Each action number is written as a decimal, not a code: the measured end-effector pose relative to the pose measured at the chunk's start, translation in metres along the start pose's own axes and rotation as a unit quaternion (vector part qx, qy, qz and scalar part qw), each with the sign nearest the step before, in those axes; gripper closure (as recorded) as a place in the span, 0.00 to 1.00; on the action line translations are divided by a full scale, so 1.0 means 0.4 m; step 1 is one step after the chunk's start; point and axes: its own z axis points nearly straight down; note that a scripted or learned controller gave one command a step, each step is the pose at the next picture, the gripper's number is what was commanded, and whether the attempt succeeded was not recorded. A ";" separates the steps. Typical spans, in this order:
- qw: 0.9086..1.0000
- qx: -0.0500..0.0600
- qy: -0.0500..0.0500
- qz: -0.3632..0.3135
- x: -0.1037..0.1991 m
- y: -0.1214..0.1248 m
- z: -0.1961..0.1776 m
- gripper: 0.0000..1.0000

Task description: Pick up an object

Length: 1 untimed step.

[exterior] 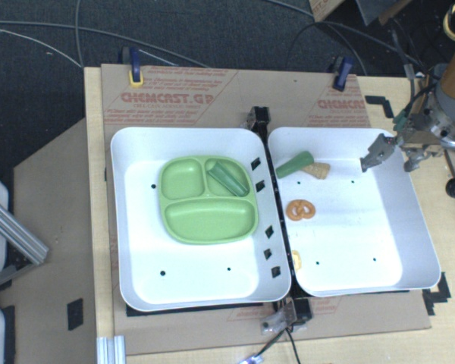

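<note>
1. Nearest to me, tucked against the divider in the right bin (379, 241), lies a small yellow scrap (296, 261). It is too small to tell what it is.

2. A little farther in, the pretzel (300, 210) lies flat on the floor of the right bin, close to the divider and apart from everything else. It looks like the easiest thing to pick, to my eye.

3. Level with it in the left bin (136, 264) sits a green divided plate (208, 200), with a darker green piece (228, 177) lying in its far-right compartment.

4. Farther still in the right bin, a green pod-shaped toy (293, 164) lies with its long axis running left-near to right-far, and a tan piece (316, 171) sits touching its right end or just beside it; I can't tell which.

5. At the far-right corner of that bin hangs the gripper (370, 160), on the arm coming in from the right. The dark fingers point left and slightly near. I can't tell from here whether the jaws are spread or closed, and nothing shows between them.

6. What matters for the next move: every pickable thing lies to the gripper's left. The tan piece and green pod are nearest, almost straight left at about the same depth; the pretzel is left and nearer to me. I'd judge the gripper must travel left and drop, turned across the pod's long axis if that is the target.
</note>
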 end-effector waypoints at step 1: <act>1.000 -0.006 -0.001 -0.001 0.001 0.005 -0.016 0.00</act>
